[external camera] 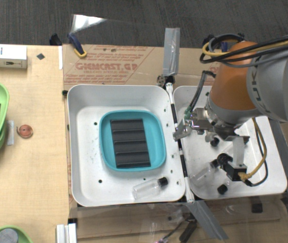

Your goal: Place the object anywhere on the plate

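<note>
Down by the near rim, a small clear plastic vial (pixel 149 188) lies beside our teal square plate (pixel 106 135); we think picking comes next, though our jaws' state we cannot tell.

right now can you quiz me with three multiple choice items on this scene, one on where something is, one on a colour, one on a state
1. Where does the clear vial lie?
A. in the left bin, near its front edge
B. on the plate
C. in the right bin

2. What colour is the plate?
A. red
B. teal
C. yellow

3. How does the vial rest?
A. standing upright
B. on its side
C. held off the floor by the arm

Key: 1 A, it sits on the white floor in front of the plate, beside it and not on it. 2 B, its rim around the dark ribbed insert is teal. 3 B, its length runs along the bin floor.
</note>
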You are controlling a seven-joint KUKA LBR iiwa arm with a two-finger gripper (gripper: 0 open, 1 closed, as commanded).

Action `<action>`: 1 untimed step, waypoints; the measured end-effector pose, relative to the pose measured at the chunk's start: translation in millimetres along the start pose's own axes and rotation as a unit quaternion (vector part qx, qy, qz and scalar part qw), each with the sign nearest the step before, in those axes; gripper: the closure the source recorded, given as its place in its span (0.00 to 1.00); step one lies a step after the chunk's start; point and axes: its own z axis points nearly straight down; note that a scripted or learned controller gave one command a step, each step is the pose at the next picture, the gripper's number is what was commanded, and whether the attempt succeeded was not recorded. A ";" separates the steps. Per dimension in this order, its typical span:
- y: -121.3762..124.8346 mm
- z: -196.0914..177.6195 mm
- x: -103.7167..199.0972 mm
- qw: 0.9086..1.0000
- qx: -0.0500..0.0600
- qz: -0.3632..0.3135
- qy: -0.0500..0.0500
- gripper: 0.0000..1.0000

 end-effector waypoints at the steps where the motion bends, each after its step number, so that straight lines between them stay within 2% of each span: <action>1: 9.9 -20.1 -31.9 0.999 -0.001 -0.051 0.000 0.00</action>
